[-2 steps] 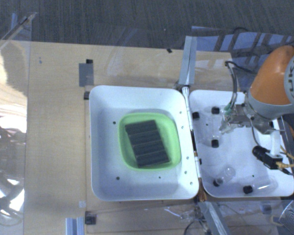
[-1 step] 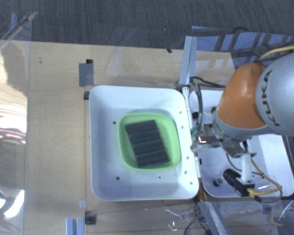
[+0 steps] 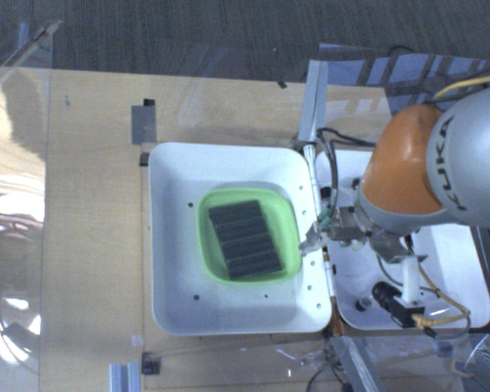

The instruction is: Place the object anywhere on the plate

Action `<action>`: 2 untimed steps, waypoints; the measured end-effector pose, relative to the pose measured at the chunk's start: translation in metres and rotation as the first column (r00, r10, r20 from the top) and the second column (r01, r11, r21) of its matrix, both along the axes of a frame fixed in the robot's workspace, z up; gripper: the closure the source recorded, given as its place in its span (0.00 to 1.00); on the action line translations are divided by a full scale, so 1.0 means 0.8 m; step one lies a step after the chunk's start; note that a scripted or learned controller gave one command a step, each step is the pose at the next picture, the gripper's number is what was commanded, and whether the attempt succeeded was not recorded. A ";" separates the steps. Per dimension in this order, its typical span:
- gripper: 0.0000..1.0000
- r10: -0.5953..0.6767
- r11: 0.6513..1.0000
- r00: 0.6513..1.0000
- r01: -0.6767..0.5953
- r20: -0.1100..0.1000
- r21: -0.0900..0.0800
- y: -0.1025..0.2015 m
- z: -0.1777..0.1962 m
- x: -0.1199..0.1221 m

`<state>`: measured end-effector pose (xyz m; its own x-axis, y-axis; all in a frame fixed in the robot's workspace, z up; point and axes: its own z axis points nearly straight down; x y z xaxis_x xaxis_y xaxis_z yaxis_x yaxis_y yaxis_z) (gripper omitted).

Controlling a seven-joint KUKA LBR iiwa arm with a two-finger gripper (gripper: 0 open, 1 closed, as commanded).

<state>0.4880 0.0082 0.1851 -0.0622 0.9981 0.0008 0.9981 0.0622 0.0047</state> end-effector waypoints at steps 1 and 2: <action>0.00 0.082 0.997 0.997 -0.082 0.001 -0.002 -0.079 0.000 0.057; 0.00 0.078 0.997 0.997 -0.078 0.002 -0.004 -0.216 0.000 0.078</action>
<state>0.5500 -0.1646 0.1847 -0.1400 0.9901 -0.0034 0.9901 0.1400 0.0069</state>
